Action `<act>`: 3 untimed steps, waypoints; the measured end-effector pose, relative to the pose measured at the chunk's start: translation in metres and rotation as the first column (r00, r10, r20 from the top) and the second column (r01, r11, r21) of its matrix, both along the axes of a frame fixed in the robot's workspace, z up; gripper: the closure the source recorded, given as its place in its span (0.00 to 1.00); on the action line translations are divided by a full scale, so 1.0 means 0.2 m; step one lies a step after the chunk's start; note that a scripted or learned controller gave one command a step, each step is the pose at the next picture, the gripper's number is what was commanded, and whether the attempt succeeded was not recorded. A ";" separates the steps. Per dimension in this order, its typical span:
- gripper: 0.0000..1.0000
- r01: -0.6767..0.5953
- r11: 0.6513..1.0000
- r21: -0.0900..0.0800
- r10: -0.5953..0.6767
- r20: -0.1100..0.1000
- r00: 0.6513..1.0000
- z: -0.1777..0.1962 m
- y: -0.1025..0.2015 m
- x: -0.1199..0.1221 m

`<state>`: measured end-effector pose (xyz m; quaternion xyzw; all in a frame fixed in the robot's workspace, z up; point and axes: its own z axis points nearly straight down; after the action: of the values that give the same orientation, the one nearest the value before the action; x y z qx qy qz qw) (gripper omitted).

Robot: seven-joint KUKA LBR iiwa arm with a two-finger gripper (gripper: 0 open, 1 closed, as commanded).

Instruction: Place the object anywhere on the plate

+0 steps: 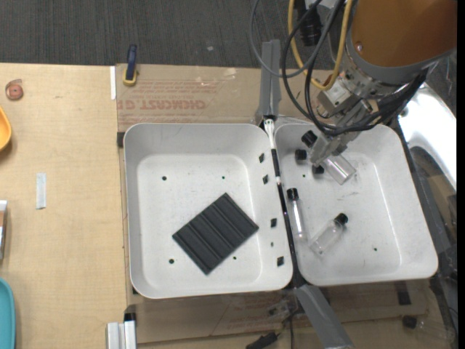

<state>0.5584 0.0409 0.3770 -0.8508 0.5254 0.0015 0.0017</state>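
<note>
Over right bin [407, 217] — gripper [320, 158] at clear vial [338, 169], claw state unreadable; centre fingers across vial, then carry to dark plate [216, 233] — left bin [145, 195].

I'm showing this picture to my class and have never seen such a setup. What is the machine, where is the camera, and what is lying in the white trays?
One camera looks down at a slant on a bench. The grey-and-orange robot arm reaches in from the right; its gripper hangs low over the right bin, beside a clear vial. I cannot tell whether it holds anything. A second clear vial with a black cap lies nearer the front. The left bin holds a dark ribbed plate, lying flat and turned at an angle.
</note>
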 end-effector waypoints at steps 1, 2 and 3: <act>1.00 -0.538 0.843 0.000 0.538 -0.003 0.843 -0.57 0.14 -0.14; 1.00 -0.561 0.828 0.001 0.561 0.000 0.828 -0.58 0.40 -0.04; 1.00 -0.666 0.746 0.001 0.666 0.001 0.746 -0.37 0.74 0.12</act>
<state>0.5831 0.1881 0.3037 -0.9822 0.1880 0.0022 0.0020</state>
